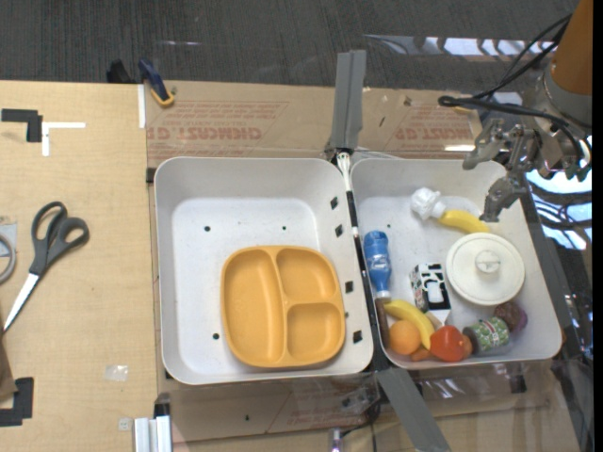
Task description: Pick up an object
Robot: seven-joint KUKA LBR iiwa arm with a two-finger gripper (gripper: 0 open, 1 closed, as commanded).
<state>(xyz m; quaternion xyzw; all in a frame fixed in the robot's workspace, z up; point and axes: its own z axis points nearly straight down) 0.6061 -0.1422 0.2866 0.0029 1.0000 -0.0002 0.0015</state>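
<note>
My gripper (482, 185) hangs over the far right corner of the right bin (545, 281). It is open, with nothing between its fingers. Just below it lie a yellow banana-shaped toy (464, 220) and a small white crumpled object (426, 201). The same bin also holds a round white lidded bowl (484, 266), a blue bottle (377, 257), a black-and-white box (431, 285), a second banana (412, 314), an orange (405, 339), a red tomato (450, 344), a green can (488, 332) and a purple item (513, 316).
The left bin (188, 215) holds a yellow divided plate (283, 304). Scissors (47, 238) lie on the wooden bench at the left. A blue clamp (155, 81) sits at the cardboard's far left corner. Cables trail behind the arm at the right.
</note>
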